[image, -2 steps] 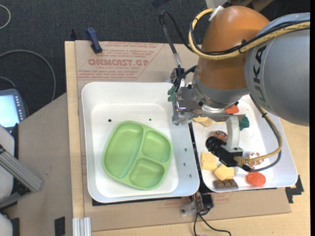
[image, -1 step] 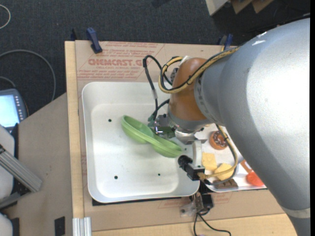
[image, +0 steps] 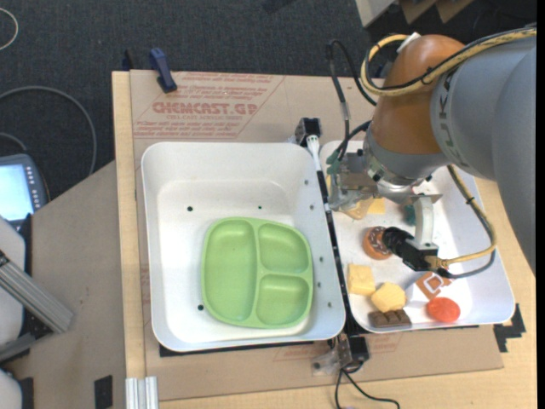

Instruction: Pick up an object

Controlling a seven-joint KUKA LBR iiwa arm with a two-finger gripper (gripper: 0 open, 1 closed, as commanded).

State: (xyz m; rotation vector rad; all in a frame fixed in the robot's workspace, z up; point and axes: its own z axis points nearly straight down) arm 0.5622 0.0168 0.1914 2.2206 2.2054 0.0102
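One green tray point(image: 255, 273); two yellow pieces point(image: 361, 279), one red ball point(image: 443, 310).

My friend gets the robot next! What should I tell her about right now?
Gripper: low over the upper left of the right bin, by a pale yellow piece. Fingers unclear, nothing seen held.
Things: the right bin holds a brown round toy, two yellow blocks, a brown bar and a red ball. The green divided plate lies in the left bin.
Done: no pick seen yet.
Left: grab one thing and lift it.
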